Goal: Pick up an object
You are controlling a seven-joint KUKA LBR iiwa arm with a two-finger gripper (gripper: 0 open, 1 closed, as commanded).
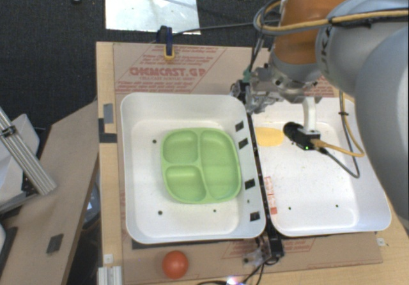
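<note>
Two white bins sit side by side on the bench [211,61], and nothing looks lifted yet. A green divided plate [201,165] lies flat in the left bin [137,213]. A flat yellow piece [268,137] lies in the right bin [332,213], toward its far left corner. The gripper [255,97] hangs just above that piece, by the wall between the bins. Whether its grip is spread or closed I cannot tell. By my reckoning the whole pick is left to do.

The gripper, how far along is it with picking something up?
Nothing looks picked up yet: the green divided plate lies flat in the left bin, and the flat yellow piece lies on the floor of the right bin. In hand: the gripper hangs low by the bins' shared wall, near the flat yellow piece. Left: grasp an object and lift it.
</note>
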